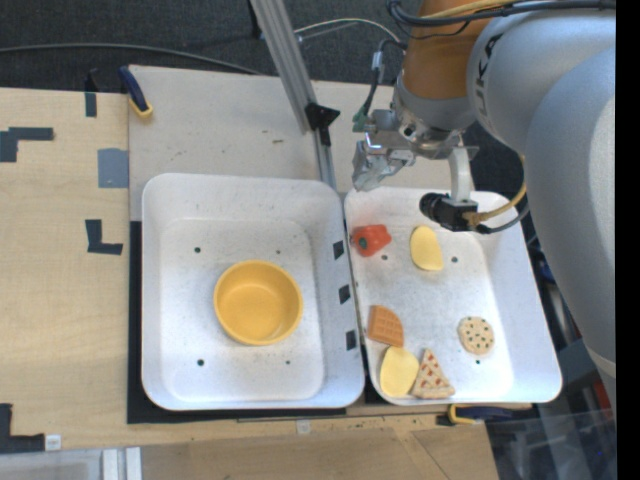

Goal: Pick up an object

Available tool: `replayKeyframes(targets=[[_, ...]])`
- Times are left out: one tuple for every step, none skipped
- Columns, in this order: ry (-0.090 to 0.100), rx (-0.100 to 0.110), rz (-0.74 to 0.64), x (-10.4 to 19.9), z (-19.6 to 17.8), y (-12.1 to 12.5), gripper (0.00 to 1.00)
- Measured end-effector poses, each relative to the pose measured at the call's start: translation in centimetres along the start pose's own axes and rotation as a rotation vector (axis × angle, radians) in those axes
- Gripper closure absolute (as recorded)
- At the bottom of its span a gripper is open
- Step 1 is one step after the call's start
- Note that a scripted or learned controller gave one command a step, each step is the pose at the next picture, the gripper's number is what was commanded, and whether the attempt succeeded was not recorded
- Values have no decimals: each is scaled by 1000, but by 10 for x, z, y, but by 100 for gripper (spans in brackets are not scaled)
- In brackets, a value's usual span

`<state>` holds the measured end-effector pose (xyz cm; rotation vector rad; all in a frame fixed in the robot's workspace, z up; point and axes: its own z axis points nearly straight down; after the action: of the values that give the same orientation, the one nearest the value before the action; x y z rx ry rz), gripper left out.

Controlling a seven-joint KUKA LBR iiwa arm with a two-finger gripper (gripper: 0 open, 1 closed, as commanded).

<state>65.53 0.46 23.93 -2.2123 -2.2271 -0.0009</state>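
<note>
The shallow white right bin (520, 298) keeps bare floor through its middle; its contents sit toward the edges. A red toy pepper (371, 238) lies near the far left wall, a pale yellow oval piece (427, 249) just right of it. A waffle-patterned brown square (385, 325), yellow rounded wedge (398, 371), pizza slice (432, 376) and chocolate-chip cookie (476, 335) crowd the near side. The left bin (165, 268) holds a yellow bowl (258, 301). The metal gripper (372, 168) hangs over the far rim, apparently empty; its opening cannot be told. The arm angles in from the right.

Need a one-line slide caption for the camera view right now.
Grey KUKA arm's gripper hovers above the right white bin near a small red toy; round yellow bowl sits in the left white bin.
</note>
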Motion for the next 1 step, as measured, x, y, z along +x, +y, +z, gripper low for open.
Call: replayKeyframes(targets=[[0, -1, 0, 53, -5, 10, 100]])
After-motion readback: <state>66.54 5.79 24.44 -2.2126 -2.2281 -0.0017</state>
